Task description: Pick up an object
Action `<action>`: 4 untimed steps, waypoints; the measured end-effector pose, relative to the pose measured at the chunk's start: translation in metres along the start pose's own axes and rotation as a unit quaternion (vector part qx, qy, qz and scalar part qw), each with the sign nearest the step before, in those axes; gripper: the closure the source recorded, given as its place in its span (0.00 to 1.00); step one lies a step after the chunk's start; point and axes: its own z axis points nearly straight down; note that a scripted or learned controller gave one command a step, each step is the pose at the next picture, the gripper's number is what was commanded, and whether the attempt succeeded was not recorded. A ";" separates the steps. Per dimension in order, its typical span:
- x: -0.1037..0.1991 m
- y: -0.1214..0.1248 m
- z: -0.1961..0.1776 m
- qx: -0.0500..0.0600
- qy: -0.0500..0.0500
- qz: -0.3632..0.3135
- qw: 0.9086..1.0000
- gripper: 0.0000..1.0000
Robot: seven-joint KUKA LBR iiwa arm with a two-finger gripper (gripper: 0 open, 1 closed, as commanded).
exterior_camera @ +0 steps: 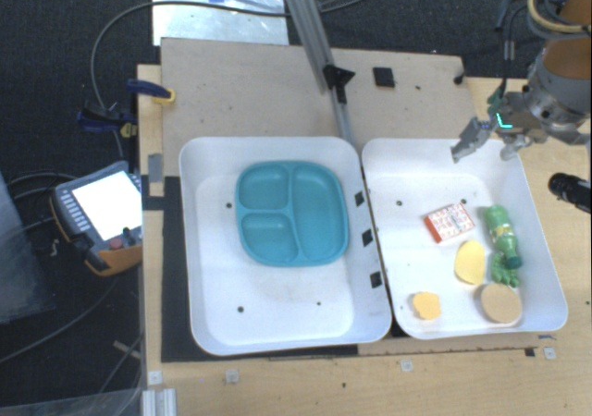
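Observation:
My gripper [490, 145] hangs over the back edge of the right bin [407, 174], its two fingers spread open with nothing between them. Well in front of it, in that bin's right half, lie a small red and white box [450, 222], a green bottle [502, 244], a yellow fruit-shaped piece [470, 263], a small orange piece [425, 306] and a round tan piece [500, 303]. All of them rest on the bin floor, apart from the gripper.
The left bin [213, 294] holds a teal divided plate [291, 213]. A grey pole [310, 21] slants down to the bins' shared back corner. A handheld pendant [102, 215] and cables lie off the bench at the left.

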 end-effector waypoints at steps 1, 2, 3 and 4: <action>0.000 0.000 -0.001 -0.001 0.000 0.000 1.000 0.00; 0.005 0.001 0.042 0.001 0.000 0.000 1.000 0.00; 0.008 -0.007 0.088 0.001 0.000 0.001 1.000 0.00; 0.008 -0.008 0.151 0.002 0.000 0.002 1.000 0.00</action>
